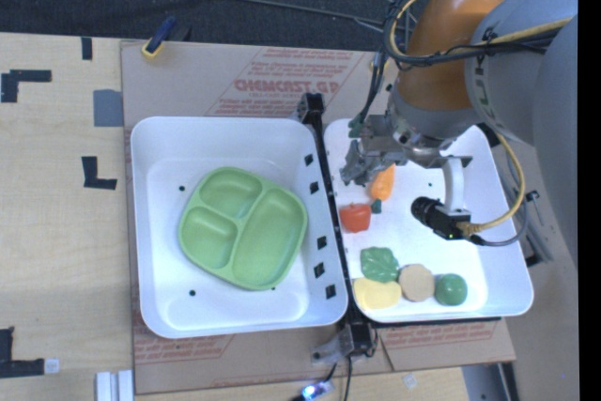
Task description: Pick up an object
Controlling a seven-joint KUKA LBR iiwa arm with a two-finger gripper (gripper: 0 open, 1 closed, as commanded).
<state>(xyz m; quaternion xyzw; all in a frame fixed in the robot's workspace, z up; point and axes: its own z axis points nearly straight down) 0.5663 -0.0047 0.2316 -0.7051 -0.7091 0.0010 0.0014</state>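
Arm over rt bin (507,296), fingers (373,172) clamped on orange carrot (382,182)

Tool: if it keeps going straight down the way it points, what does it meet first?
Likely the orange carrot-like piece right at the tool, over the right bin; the red piece lies just beyond. Depth is hard to judge.

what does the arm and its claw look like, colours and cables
The arm is bulky and light grey, with a rounded orange band above the wrist. Yellow and black cables loop around that band and trail down the side. The claw is dark grey metal, and a small black cylindrical unit hangs beside it.
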